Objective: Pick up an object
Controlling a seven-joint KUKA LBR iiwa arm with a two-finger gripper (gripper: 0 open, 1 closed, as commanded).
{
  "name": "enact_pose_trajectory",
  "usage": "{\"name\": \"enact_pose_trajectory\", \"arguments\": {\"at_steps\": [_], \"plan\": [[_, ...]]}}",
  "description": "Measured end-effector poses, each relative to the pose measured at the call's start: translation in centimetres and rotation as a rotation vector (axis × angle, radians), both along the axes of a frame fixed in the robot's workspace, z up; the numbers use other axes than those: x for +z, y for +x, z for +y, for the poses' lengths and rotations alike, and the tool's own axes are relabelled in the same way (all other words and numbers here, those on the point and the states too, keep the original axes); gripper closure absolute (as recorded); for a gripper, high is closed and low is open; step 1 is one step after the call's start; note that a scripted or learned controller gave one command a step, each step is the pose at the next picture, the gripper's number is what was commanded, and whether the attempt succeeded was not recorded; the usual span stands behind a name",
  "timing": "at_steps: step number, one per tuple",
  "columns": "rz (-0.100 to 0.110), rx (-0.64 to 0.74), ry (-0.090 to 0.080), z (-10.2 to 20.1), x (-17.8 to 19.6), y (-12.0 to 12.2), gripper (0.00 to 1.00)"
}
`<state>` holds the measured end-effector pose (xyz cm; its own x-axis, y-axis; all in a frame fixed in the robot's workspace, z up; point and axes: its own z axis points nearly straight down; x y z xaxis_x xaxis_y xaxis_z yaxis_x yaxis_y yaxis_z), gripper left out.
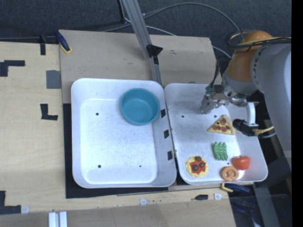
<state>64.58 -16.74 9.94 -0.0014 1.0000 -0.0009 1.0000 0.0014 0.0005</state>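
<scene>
Gripper (209, 106), jaws apart and holding nothing, hovers over the right bin (187, 126) near its back edge, just up-left of the pizza slice (221, 126) lying inside that bin.

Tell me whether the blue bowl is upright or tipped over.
Upright. The blue bowl sits in the left bin with its round rim facing up and its inside floor visible.

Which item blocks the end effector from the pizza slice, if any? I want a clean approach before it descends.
Nothing visible does. The end effector sits in the right bin, up and left of the pizza slice, with bare bin floor between them. The green toy and round pizza lie beyond the slice.
</scene>
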Motion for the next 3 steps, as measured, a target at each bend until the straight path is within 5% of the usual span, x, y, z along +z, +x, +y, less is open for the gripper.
{"name": "enact_pose_trajectory", "arguments": {"at_steps": [3], "plan": [[-0.004,-0.001,0.000,0.6,16.0,-1.2,1.00]]}}
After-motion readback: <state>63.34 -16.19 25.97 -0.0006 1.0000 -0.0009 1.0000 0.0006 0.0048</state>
